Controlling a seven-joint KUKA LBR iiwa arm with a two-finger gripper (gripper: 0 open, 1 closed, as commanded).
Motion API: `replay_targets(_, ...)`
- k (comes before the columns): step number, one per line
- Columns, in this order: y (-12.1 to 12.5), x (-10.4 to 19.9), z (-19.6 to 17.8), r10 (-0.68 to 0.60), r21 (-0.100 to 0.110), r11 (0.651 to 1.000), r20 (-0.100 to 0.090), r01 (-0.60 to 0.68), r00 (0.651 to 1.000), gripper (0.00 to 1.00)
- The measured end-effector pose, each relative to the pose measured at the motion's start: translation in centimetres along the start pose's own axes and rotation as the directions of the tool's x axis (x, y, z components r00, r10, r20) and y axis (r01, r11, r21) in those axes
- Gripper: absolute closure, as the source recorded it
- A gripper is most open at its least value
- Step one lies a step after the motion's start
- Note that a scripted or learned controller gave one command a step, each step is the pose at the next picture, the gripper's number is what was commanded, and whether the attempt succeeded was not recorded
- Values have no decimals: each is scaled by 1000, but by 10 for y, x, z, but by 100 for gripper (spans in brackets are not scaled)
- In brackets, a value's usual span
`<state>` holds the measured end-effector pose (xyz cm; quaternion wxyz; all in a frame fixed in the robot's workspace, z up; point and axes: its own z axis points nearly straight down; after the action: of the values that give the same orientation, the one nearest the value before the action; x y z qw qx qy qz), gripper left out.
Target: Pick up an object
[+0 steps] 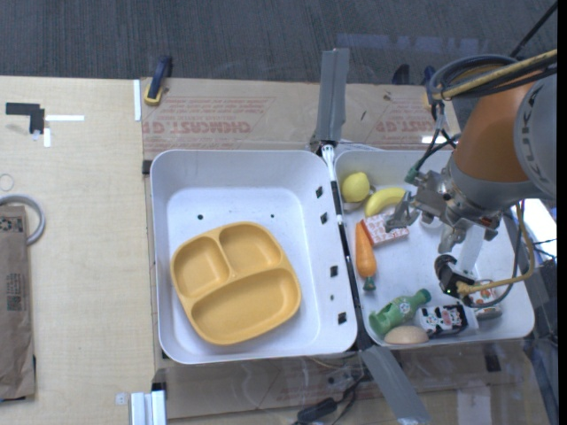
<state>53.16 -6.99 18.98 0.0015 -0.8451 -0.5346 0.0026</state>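
bench (80, 237): pale wood | left white bin (164, 237) and right white bin (518, 312) side by side | brown paper bag (13, 299) at left edge | cardboard sheet (230, 113) behind bins

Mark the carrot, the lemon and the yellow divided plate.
carrot (365, 250), camera view, middle of its orange body, in the right bin.
lemon (355, 186), camera view, centre of the fruit, near the right bin's far left corner.
yellow divided plate (246, 304), camera view, floor of its largest compartment, in the left bin.
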Motion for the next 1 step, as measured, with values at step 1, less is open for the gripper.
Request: replay_targets(1,72,-17,93,-114,-14,993,-2,114,993,0)
